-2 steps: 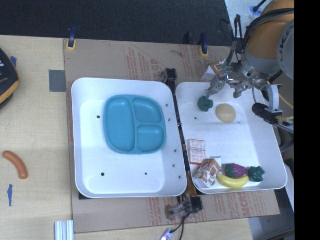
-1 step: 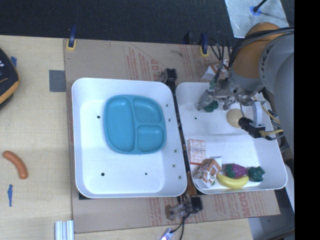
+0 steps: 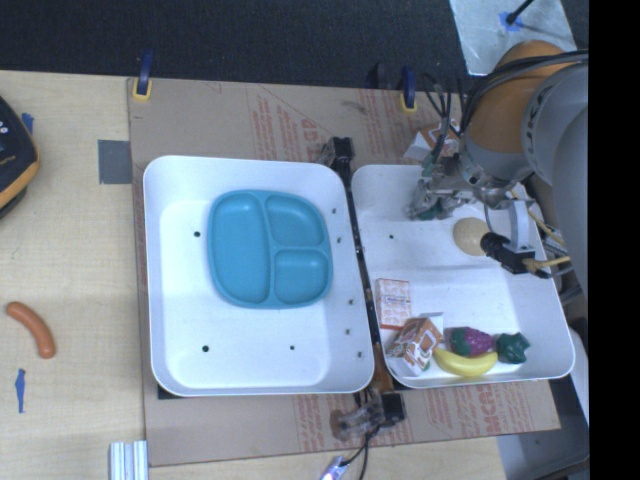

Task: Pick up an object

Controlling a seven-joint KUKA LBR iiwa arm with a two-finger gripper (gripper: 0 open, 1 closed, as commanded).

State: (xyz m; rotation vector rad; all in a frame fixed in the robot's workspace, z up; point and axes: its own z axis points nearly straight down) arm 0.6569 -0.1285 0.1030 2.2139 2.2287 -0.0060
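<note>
I see my two-finger metal gripper (image 3: 432,200) low at the right white bin's (image 3: 540,298) far-left corner; whether it grips anything I cannot tell. A round beige ball-like object (image 3: 469,235) lies just beside it, nearer me, apart.

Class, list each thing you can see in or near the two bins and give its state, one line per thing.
Blue divided plate: lying flat in the left bin.
Banana: lying in the right bin, touching the purple toy.
Beige ball: resting beside the gripper.
Sausage: lying on the bench, outside both bins.
</note>
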